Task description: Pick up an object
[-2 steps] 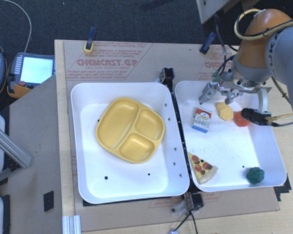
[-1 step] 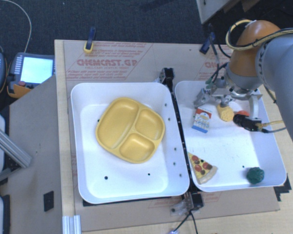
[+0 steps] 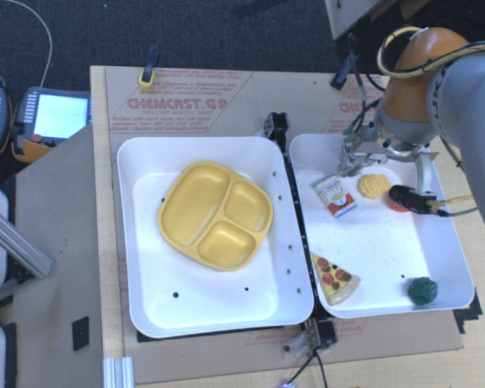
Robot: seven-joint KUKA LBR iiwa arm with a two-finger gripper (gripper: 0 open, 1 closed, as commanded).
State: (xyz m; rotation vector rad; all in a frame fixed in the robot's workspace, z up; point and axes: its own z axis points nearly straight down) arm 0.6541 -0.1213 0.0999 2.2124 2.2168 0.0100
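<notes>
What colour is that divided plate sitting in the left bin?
Yellow. The divided plate is plain yellow all over, seen clearly in the camera view from above.

On my bench, the brown board (image 3: pixel 226 95) under the bins carries red print at twelve o'clock of the left bin (image 3: pixel 137 217): I read "CHEMCAST GP". The smaller lines are too blurred.

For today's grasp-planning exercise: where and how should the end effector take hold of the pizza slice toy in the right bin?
Probably from straight above, closing across the pizza slice near its narrower tip. It lies flat beside the right bin's left wall, so a side approach looks blocked there.
</notes>
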